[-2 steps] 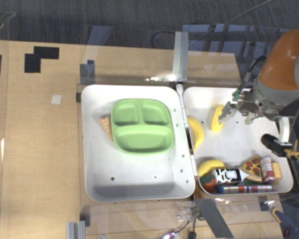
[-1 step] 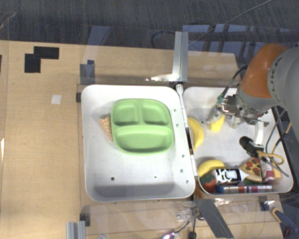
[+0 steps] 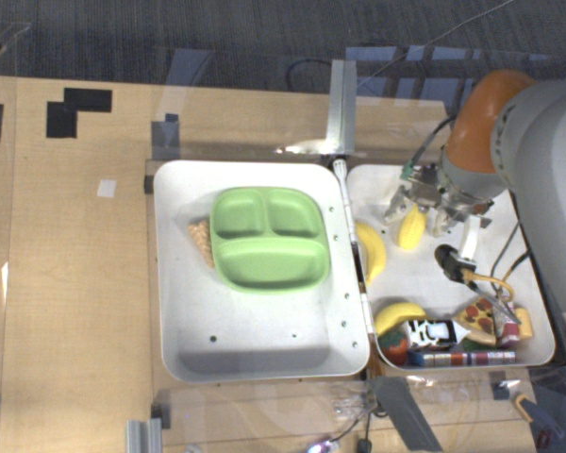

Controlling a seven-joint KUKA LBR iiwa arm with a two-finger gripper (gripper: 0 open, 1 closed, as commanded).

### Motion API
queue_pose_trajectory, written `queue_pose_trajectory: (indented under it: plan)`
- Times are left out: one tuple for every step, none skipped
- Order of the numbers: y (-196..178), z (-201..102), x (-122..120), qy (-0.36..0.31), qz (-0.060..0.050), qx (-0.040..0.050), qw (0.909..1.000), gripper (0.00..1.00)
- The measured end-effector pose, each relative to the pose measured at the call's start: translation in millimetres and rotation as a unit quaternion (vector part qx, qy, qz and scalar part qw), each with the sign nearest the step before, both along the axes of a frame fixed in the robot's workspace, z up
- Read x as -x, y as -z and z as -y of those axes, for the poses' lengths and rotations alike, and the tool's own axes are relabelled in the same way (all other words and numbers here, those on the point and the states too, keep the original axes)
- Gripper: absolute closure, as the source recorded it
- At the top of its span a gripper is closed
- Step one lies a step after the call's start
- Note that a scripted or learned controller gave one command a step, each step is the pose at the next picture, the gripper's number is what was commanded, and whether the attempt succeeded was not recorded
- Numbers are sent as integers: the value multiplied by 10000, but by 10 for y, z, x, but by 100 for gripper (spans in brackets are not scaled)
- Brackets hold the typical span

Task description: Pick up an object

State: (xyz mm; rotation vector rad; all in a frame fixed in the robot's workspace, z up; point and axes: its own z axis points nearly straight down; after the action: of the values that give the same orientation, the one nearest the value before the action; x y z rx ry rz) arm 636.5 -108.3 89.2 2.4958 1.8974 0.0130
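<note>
end effector point(image 3: 412, 217) | fingers spread | straddling small yellow object point(image 3: 410, 230) | right bin point(image 3: 533, 347)

Grey arm point(image 3: 547, 159) entered from 3 o'clock, filling upper right of camera view, angled down toward 9 o'clock. Orange band point(image 3: 481, 121) sat above wrist, at about 1 o'clock from gripper. Gripper point(image 3: 421, 217) pointed downward, metallic fingers point(image 3: 397, 204) splayed apart toward 7 and 5 o'clock. Small yellow object point(image 3: 410, 229) seen between fingertips, low in the gap. Black cable looped off wrist toward 5 o'clock.
</note>
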Motion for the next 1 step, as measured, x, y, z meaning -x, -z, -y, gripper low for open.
queue_pose_trajectory:
  plan:
    - [-139,-20,-32,-29,47,-3,10000,100]
